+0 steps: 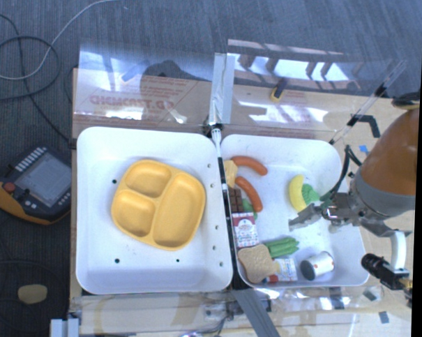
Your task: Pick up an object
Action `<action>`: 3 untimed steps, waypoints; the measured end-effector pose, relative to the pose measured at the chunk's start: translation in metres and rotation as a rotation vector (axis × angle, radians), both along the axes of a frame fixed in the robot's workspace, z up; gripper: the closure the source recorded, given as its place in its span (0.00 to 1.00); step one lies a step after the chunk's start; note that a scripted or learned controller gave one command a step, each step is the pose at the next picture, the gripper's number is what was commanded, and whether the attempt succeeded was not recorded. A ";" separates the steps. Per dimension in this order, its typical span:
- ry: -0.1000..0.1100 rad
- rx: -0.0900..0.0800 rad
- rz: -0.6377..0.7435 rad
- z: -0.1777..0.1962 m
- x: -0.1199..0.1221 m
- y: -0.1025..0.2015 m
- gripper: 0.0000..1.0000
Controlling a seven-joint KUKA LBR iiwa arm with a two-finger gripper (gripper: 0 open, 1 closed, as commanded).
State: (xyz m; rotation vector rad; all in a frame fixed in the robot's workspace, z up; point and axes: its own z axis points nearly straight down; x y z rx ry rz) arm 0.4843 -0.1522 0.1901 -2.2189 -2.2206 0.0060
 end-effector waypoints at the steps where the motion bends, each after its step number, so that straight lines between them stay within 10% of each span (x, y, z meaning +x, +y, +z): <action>1: 0.000 0.001 -0.062 -0.048 0.097 0.008 0.00; 3: -0.006 -0.001 0.360 -0.077 0.169 -0.069 0.00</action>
